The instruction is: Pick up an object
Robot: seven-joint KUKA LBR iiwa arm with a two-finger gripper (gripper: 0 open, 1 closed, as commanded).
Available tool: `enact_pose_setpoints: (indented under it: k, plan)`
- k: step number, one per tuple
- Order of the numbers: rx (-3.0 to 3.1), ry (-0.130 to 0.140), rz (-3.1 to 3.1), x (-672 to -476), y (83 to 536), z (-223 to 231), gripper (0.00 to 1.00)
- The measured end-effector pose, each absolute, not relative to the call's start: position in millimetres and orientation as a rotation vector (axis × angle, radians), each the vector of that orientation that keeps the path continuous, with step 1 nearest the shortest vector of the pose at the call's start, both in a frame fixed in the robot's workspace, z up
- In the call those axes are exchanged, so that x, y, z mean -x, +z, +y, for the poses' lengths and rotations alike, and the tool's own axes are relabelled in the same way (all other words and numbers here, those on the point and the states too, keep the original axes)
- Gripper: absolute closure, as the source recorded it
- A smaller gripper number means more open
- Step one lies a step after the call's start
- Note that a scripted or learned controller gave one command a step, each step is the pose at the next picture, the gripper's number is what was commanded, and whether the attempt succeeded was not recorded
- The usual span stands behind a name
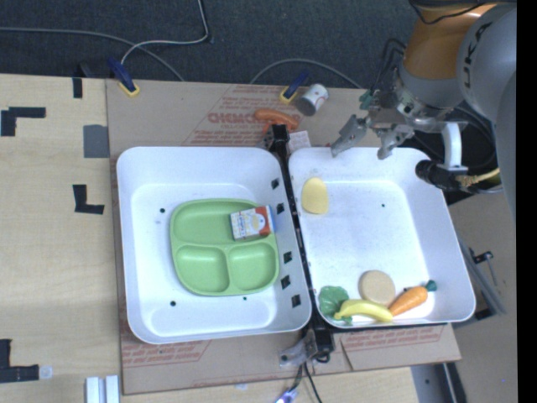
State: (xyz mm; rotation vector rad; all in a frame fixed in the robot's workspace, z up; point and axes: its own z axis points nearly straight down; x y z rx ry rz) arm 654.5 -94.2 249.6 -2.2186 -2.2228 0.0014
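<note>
You have two shallow white bins on the wooden bench (pixel 50 250), meeting at a dark seam down the middle. The left white bin (pixel 138 225) holds a green three-compartment plastic tray (pixel 214 263) set in the middle, with bare white floor all round it and the widest strip along the near wall. A small printed carton with red and blue markings (pixel 251 222) lies flat in the tray's upper right compartment.

The right white bin (pixel 436 225) has far more room — its centre and right side are bare. A pale yellow rounded piece (pixel 315 196) sits by itself near the seam, just below the far rim, well apart from everything else. The other toys crowd the near rim: a green leafy piece (pixel 332 297), a yellow banana (pixel 363 311) touching it, a tan round disc (pixel 377 286) just behind the banana, and an orange carrot with a green tip (pixel 409 299) on the right.

The grey two-finger hand (pixel 367 139) hangs over the right bin's far rim, its fingers spread apart — nothing between them. The yellow rounded piece lies near it, to the lower left.
</note>
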Motion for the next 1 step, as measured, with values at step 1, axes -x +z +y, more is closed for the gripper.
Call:
enact_pose_setpoints:
  k: [1]
  plan:
    - [2.218, 0.005, -2.220, -667.2, 156.4, -99.5, 0.00]
